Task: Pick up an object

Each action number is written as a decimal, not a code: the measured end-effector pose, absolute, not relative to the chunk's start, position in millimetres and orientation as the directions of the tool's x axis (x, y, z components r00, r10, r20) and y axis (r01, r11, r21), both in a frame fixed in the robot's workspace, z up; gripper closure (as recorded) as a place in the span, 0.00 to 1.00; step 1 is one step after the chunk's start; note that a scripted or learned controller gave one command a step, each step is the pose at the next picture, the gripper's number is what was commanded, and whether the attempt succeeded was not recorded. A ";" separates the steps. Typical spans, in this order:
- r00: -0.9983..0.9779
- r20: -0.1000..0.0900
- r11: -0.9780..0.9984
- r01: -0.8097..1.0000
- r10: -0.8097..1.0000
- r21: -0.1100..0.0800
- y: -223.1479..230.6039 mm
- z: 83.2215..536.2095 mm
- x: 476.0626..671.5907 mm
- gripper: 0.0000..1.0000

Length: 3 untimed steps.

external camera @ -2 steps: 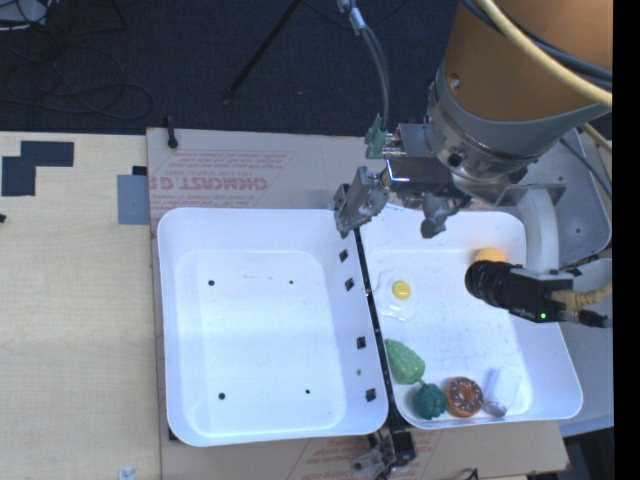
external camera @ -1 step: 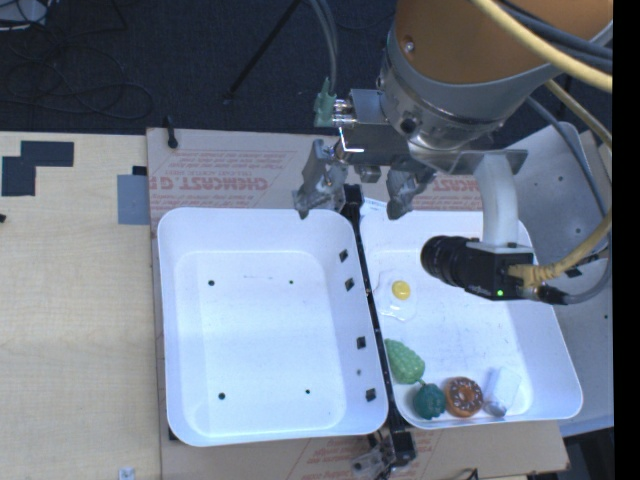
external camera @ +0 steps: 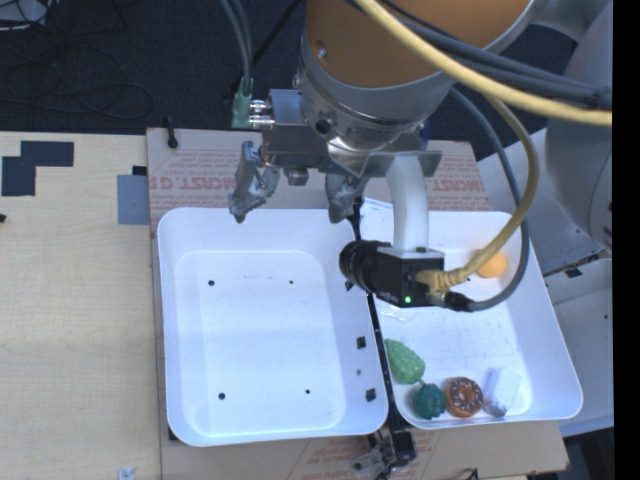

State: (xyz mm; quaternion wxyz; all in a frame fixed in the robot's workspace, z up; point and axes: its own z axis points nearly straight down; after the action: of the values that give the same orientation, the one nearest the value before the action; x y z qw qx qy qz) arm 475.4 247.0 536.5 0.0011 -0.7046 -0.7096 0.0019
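Observation:
My gripper hangs over the far rim of the left bin. Its two fingers stand wide apart, open, with nothing between them. In the right bin several small objects lie near the front edge: a light green lumpy piece, a dark teal piece, a brown sprinkled donut and a white block. An orange ball sits further back, partly hidden by a cable. None of them touches the gripper.
A black camera module with a yellow cable hangs from the wrist over the divider between the bins. The arm's big orange and grey body covers the back of the right bin. Cardboard lies under the bins.

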 end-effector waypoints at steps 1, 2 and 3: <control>0.006 -0.009 -0.006 1.000 1.000 -0.017 196.4 366.3 522.1 0.00; 0.003 -0.002 -0.003 1.000 1.000 -0.005 240.4 98.3 486.5 0.00; 0.007 -0.004 -0.007 1.000 1.000 -0.011 239.5 106.1 485.7 1.00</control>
State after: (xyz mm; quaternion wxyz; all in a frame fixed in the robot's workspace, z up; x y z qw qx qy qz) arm 485.7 239.5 106.1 0.0025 -0.7096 -0.7046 0.0051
